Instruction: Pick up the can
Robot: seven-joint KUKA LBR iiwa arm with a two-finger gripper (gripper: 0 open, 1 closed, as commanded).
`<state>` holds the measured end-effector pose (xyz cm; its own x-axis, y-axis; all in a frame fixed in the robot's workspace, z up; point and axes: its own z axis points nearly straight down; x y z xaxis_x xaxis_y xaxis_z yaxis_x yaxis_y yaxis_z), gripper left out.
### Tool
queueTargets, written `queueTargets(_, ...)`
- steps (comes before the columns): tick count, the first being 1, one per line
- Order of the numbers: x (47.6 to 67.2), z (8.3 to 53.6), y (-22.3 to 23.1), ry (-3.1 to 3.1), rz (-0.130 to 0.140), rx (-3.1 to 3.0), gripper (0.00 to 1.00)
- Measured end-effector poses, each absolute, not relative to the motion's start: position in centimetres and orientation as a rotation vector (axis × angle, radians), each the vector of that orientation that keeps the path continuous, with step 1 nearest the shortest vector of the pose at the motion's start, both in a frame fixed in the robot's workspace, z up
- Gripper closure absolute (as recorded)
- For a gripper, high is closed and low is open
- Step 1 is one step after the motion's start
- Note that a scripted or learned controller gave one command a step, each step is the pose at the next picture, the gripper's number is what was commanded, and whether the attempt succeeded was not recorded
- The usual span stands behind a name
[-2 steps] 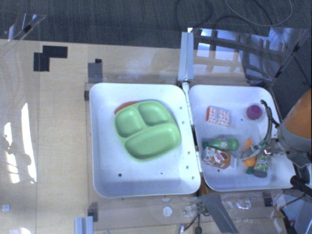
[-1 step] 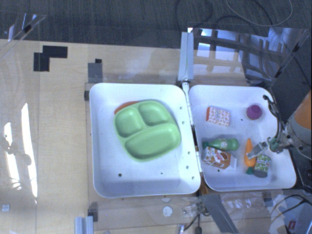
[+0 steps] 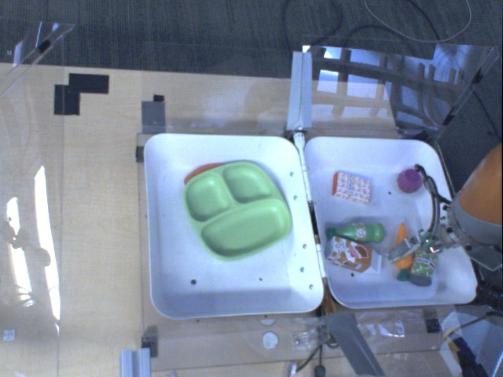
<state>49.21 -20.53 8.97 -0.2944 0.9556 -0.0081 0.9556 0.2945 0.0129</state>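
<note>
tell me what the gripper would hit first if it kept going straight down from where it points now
Most likely the small green can at the near right corner of the right bin; the gripper hangs just above it. Depth is hard to judge from this slanted view, so the orange piece beside it could be touched too.

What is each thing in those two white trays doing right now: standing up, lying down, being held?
Green divided plate: lying flat in the left bin, over something orange.
Green bottle: lying on its side in the right bin.
Small red-and-white box: lying flat.
Orange pouch: lying flat.
Purple ball: resting loose.
Can: beside the gripper; grip unclear.
</note>
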Motion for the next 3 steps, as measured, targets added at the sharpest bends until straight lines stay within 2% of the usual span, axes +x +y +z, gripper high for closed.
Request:
queueTargets(1,49.0,16.6,-20.6,2.575,0.005,1.782,0.0)
queueTargets(2,49.1,9.1,-20.5,2.546,0.007,1.822,0.0)
queueTargets(3,49.0,15.3,-20.6,2.767,0.003,1.463,0.0)
